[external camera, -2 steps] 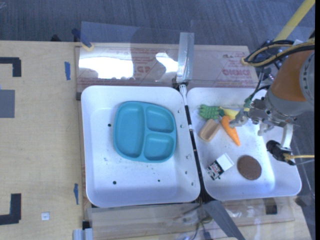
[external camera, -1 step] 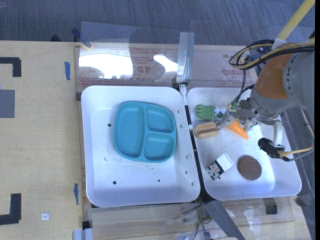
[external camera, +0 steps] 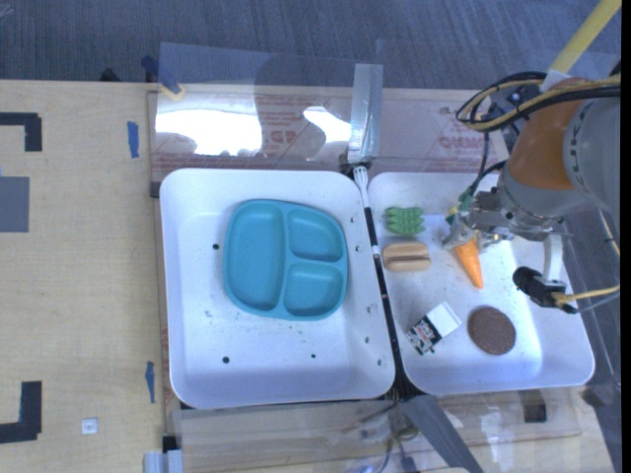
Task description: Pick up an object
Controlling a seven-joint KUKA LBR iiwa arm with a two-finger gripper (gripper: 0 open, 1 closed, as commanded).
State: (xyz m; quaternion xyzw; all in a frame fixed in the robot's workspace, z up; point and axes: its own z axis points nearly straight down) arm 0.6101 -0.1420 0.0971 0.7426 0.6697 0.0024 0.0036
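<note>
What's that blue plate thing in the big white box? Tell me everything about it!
The blue tray looks like smooth light-blue plastic, with rounded corners and three compartments: one large on the left, two smaller on the right. It lies flat, slightly turned, near the middle of the left bin, resting on the bin's floor.

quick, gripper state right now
Gripper: over the right bin, at the top of the carrot; open or shut cannot be told.

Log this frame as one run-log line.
arm: over right bin | gripper: at carrot top | grasp: unconfirmed | left bin: blue tray
</note>
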